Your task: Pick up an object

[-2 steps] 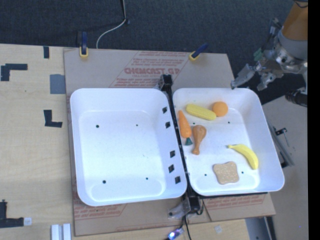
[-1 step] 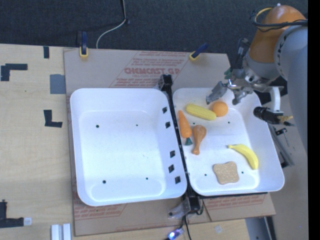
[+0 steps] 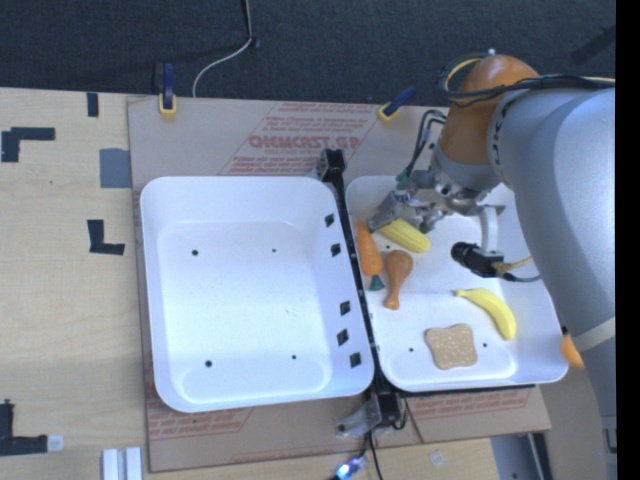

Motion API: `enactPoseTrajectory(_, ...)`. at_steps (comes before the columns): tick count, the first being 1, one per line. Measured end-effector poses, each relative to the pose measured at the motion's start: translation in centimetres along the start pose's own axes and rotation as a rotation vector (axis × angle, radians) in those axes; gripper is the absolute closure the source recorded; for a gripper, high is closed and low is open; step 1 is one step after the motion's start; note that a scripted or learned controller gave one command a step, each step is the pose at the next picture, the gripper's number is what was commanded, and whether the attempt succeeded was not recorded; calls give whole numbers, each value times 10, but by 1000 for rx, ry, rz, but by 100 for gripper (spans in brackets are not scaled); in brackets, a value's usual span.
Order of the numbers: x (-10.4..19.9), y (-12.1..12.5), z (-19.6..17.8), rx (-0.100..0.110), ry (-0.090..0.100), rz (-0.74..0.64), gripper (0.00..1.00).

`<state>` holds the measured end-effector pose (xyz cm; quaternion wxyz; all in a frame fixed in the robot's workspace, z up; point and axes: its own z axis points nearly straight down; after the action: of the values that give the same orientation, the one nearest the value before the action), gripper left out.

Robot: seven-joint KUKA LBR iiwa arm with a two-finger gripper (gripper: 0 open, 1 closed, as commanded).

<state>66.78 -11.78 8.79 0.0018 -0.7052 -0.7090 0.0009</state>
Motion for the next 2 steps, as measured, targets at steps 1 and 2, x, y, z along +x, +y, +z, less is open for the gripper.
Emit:
enactPoseTrajectory(1, -3, 0, -14, -2, -1, 2, 100)
enactPoseTrajectory(2, 10, -89, 1, -9, -6, 10, 100)
